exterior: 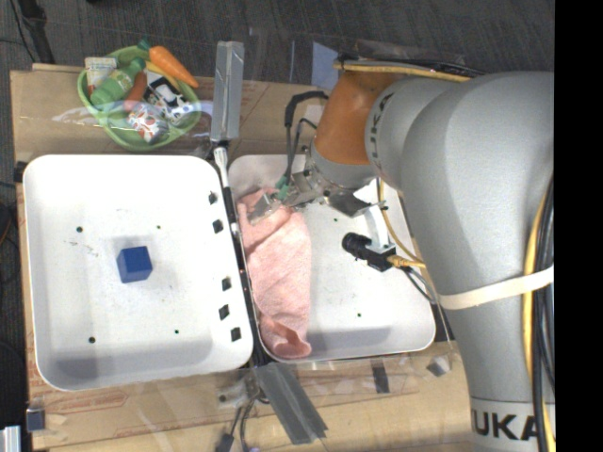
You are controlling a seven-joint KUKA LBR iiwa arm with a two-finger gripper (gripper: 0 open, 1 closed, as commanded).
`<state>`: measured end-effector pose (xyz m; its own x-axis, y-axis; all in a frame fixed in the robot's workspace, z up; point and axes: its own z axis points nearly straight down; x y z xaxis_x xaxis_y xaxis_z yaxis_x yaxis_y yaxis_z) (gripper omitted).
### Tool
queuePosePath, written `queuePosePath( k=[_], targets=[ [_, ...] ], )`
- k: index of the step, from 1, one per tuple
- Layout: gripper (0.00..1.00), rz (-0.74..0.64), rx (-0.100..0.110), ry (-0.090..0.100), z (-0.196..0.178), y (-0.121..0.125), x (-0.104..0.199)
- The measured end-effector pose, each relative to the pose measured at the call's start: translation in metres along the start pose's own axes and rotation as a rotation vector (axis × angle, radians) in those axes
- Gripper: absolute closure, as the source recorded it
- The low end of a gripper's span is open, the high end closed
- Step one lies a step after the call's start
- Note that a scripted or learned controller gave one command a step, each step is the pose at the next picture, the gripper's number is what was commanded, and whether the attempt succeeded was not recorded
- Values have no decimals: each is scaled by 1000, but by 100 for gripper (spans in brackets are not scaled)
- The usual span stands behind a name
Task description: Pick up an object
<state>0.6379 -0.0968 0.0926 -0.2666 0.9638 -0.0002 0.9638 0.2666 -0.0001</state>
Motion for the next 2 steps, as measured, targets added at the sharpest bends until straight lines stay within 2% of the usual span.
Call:
queuePosePath(
  k=[1, 2],
  targets=[
    [100, -4, 1, 0, -10, 0, 0],
    [100, 24, 1, 1, -100, 29, 34]
  ],
)
